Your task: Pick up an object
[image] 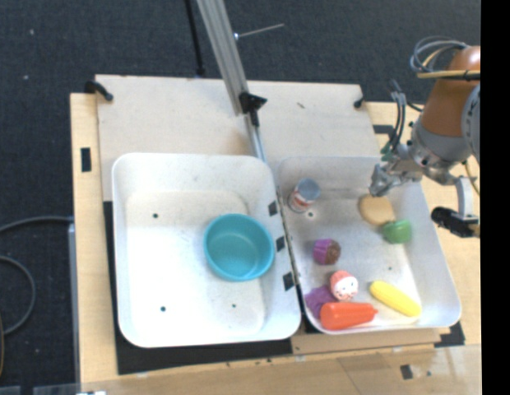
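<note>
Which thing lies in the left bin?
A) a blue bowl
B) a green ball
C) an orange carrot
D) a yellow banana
A: the blue bowl sits alone in the left bin, while the banana, green ball and carrot all lie in the right bin.

grey arm (pixel 442 142), orange band, perhaps looped cables
</note>
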Controlling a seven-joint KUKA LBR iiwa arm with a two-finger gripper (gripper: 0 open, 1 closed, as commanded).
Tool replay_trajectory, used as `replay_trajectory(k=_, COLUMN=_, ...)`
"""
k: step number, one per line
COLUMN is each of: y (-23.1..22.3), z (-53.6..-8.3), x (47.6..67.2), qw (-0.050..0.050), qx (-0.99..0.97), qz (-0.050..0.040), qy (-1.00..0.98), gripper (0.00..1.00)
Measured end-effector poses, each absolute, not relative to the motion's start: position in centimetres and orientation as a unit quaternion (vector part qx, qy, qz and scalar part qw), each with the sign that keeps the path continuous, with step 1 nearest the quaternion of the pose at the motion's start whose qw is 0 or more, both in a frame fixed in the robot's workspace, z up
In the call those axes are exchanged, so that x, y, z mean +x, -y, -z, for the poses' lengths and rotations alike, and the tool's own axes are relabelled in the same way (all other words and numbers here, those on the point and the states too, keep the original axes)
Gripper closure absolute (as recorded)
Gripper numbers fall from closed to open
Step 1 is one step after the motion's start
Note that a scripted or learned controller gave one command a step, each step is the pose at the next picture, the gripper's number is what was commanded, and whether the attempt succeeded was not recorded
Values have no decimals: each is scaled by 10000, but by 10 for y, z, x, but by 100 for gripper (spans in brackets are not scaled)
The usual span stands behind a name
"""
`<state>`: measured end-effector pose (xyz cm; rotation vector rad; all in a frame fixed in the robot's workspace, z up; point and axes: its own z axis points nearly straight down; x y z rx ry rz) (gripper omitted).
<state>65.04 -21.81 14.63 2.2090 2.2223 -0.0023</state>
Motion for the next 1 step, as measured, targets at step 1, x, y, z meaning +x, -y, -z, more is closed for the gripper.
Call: replay_trajectory(k=1, y=227, z=-201, x=646, qw=35, qx=7067, qz=-18, qy=-7075, gripper=100)
